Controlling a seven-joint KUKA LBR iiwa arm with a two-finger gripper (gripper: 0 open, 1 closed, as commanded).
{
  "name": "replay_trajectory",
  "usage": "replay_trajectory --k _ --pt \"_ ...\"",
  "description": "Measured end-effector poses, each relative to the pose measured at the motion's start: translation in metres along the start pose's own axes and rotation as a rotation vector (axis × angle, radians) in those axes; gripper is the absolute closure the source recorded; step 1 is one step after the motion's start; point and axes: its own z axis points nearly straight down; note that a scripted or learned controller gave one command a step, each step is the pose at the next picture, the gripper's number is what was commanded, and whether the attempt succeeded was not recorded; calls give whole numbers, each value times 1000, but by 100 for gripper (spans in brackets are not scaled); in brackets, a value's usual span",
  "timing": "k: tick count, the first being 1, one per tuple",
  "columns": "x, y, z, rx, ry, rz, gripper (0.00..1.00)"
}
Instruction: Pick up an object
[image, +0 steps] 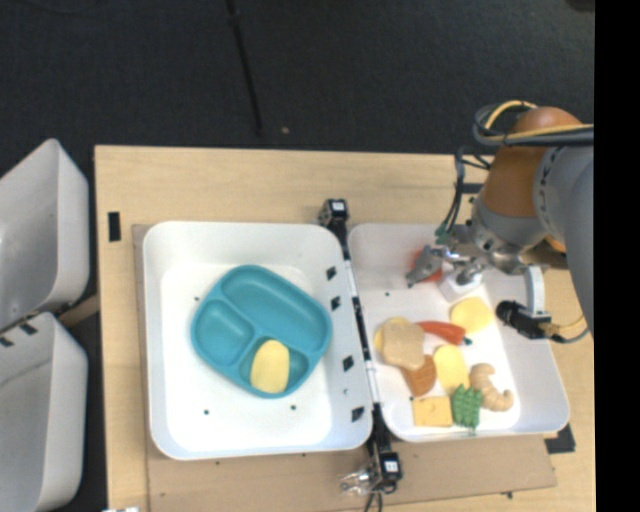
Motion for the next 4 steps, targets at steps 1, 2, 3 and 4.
replay_trajectory --k 1,2,3,4 --pt "-31 35 4 -4 2 -3 0" --pt "-33 37 -7 -10 -2 -5 100" --pt "42 53 17 -4 -4 -7 100" --pt "50 50 8 -3 1 0 100"
